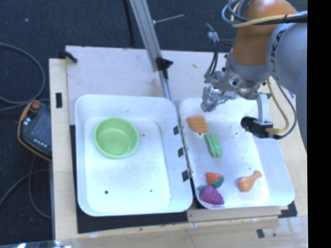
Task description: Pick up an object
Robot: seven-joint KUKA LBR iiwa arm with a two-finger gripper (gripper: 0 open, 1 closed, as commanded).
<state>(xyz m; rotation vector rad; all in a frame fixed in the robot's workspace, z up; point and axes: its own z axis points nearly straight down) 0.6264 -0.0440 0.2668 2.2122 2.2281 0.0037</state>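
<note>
My gripper (208, 105) hangs over the far left corner of the right bin (269, 154), just above and to the right of an orange bread-like piece (197, 124). Its fingers look close together with nothing between them. Below the bread piece lies a green vegetable (213, 144). Near the bin's front edge sit a small orange-red strawberry (214, 179), a purple grape bunch (211, 195) and an orange drumstick (249, 181).
The left bin (155, 190) holds a green bowl (116, 137). A grey metal post (147, 32) slants up from between the bins at the back. A black clip on cables (257, 125) hangs off the arm over the right bin.
</note>
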